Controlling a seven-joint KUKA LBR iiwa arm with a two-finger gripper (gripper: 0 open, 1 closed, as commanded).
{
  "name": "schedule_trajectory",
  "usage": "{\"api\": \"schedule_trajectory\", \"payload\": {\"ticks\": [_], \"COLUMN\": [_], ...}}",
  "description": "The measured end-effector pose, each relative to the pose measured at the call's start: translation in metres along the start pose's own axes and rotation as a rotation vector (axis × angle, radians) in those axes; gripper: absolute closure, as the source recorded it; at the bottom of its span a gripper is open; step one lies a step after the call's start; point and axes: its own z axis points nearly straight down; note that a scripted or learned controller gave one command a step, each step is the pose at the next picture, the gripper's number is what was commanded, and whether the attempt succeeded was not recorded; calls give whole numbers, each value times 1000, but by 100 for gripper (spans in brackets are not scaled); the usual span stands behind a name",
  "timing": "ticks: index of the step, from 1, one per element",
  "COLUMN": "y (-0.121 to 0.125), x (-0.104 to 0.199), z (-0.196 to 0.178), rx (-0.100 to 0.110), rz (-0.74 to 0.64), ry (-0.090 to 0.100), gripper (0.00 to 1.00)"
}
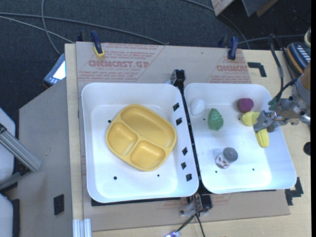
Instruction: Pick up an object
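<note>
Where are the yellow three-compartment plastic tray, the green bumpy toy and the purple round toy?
Yellow three-compartment plastic tray (141, 137): camera view, central dividers.
Green bumpy toy (215, 119): camera view, body middle.
Purple round toy (245, 104): camera view, top surface.

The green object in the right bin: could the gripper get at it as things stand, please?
Probably yes. The green object lies apart from its neighbours, uncovered from above; the gripper sits at the same bin's right side by the yellow pieces.

Yellow divided plate (141, 137) in left bin (94, 181) — on wooden surface (128, 60); blue clamps (97, 42) at far edge, cables (64, 9) on dark floor beyond.
</note>
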Motion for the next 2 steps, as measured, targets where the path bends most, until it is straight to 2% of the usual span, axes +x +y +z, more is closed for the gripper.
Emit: {"api": "schedule_trajectory", "payload": {"ticks": [1, 2], "y": [0, -8], "x": [49, 102], "z": [-5, 9], "rx": [-1, 2], "rz": [-2, -1], "ry": [0, 0], "gripper": [100, 100]}}
